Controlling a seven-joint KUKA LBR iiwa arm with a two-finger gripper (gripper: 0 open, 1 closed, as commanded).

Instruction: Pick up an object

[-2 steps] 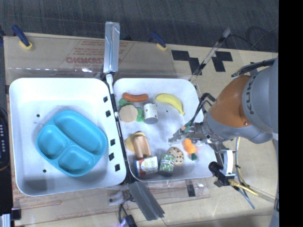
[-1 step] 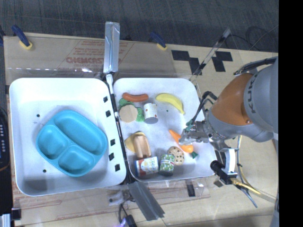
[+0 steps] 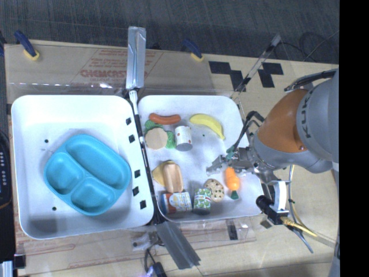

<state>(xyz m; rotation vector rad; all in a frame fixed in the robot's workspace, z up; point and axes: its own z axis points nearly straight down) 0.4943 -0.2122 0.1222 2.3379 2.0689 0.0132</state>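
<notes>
beside the end effector (image 3: 222, 163), grip state unclear, lie a carrot (image 3: 232, 180), cookie (image 3: 214, 189) and banana (image 3: 207, 124).

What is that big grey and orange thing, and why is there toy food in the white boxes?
That big thing is a robot arm. It reaches in from the right, and a camera above the bench looks down on it. At its end is a gripper, a little two-finger hand for picking things up. It hangs low in the right bin, next to a toy carrot. I cannot tell if it holds anything. That bin also has a banana, a sausage, a burger, a small can, a cookie and more. The left bin holds a blue divided plate. The robot's job is to pick up one object.
</notes>
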